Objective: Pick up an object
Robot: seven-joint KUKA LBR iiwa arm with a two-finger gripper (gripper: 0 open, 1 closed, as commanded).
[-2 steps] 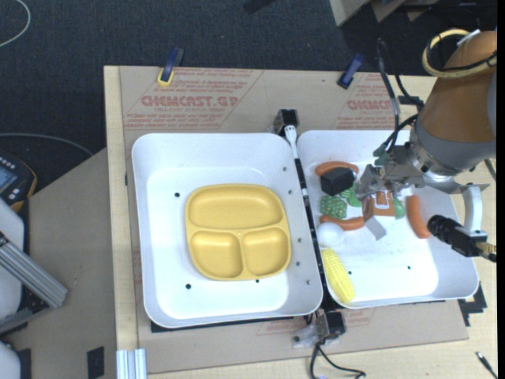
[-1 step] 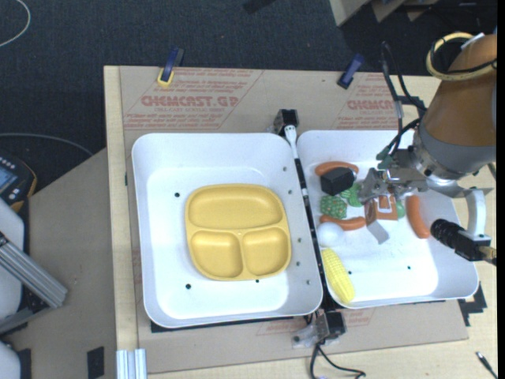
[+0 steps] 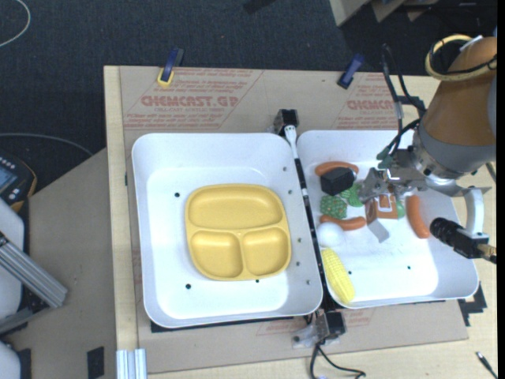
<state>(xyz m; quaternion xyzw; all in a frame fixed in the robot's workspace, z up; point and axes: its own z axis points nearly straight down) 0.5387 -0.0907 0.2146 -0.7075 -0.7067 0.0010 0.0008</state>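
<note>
Orange sausage point(image 3: 417, 217) just beside tool point(image 3: 382, 197).

Yellow tray point(image 3: 237, 231), yellow corn point(image 3: 337, 275), white bins point(image 3: 150, 235)

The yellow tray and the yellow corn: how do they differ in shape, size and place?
The yellow tray is broad and flat with three compartments; the corn is a narrow, knobbly cob. The tray is far larger than the corn. The tray lies mid left bin; the corn lies in the right bin, at its front-left corner. Both are yellow.
</note>
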